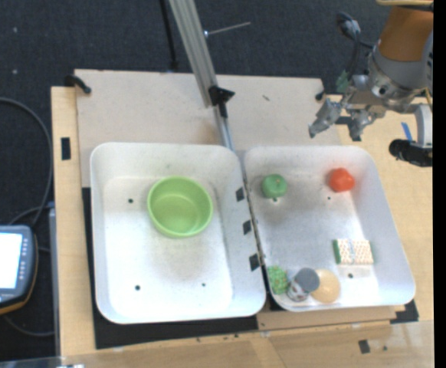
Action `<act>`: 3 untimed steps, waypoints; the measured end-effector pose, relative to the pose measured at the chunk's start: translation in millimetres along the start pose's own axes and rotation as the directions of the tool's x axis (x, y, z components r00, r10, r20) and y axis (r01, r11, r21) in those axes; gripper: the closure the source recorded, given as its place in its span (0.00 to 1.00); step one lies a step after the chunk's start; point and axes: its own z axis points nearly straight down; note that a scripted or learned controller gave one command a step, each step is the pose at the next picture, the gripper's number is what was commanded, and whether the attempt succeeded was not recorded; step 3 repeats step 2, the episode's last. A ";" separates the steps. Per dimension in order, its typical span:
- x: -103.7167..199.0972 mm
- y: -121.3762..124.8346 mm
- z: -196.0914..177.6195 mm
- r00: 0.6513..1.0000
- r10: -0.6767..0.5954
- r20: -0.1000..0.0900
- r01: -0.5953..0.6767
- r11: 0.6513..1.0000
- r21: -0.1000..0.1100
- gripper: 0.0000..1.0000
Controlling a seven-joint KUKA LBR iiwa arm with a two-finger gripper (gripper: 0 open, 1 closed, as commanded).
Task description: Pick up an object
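Camera view: wooden bench [146, 106], two white bins [116, 205], dark carpet [70, 21].

Fixed overhead, looking down at a slant on worktop [154, 113]. Both white bins [116, 282] framed whole, moderately near. Arm [403, 37] at right.

No readable text anywhere on the bench or bins.

A handheld control pendant [2, 271] at the near left edge has a lit white screen, but it is too washed out to show any words or numbers. A small patterned block [352, 251] in the right bin [376, 205] carries a green and pale checker-like print, too small to tell whether it includes lettering.
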 end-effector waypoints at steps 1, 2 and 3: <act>-0.5 -0.1 -0.1 1.000 0.000 0.001 0.000 1.000 0.001 0.00; 0.2 8.8 48.9 1.000 -0.001 0.000 0.001 1.000 0.005 0.00; 0.2 8.8 48.9 1.000 -0.001 0.000 0.001 1.000 0.005 0.00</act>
